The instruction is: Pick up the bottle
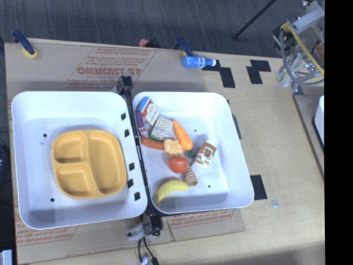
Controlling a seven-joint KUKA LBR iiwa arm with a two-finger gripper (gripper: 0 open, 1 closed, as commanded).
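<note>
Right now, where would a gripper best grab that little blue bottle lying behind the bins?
Around its wide blue body, coming straight down from above. The bottle lies on its side on the bench, its narrow neck pointing right, so a grip across its short width should fit best.

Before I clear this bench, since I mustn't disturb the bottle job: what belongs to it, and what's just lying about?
Job: right bin; nothing reads clearly as a bottle, likeliest the blue-and-red pack by its left wall.
Lying about: carrot, banana, tomato, yellow tray, left bin.
</note>
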